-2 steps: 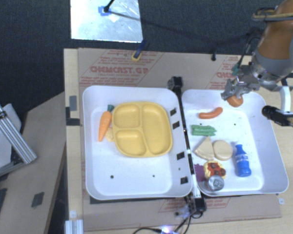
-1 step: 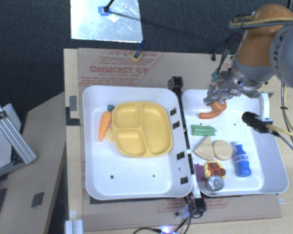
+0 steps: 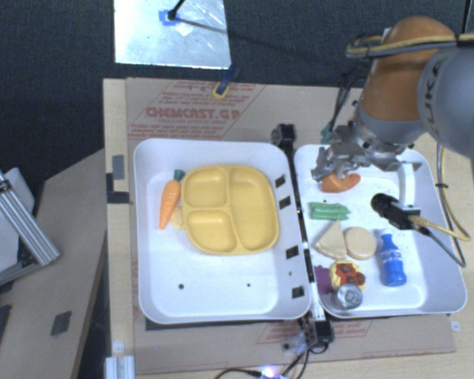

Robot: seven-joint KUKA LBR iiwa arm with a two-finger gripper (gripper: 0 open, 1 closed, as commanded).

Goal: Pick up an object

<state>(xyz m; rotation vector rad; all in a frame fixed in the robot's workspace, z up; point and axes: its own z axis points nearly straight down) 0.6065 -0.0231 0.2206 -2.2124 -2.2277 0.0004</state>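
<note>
The grey arm [image 3: 458,93] comes in from the right edge and bends down and leftward over the far part of the right bin [image 3: 423,287], its orange band [image 3: 399,65] sitting above the wrist. The gripper [image 3: 332,170] points down at the bin's far left corner, directly over the upper edge of an orange curved piece [image 3: 341,184] lying on the bin floor. From this angle I cannot tell how far the gripper is open, or whether it touches the piece; nothing is seen lifted in it. Nearer the camera in the same bin lie a green piece [image 3: 329,210], a tan wedge [image 3: 329,242] touching a pale round piece [image 3: 361,243], a blue bottle [image 3: 392,261], a red and yellow item [image 3: 347,273] and a small can [image 3: 348,296]. The left bin [image 3: 221,284] holds a yellow divided plate [image 3: 225,209] with a carrot [image 3: 168,202] just beside its left edge.
</note>
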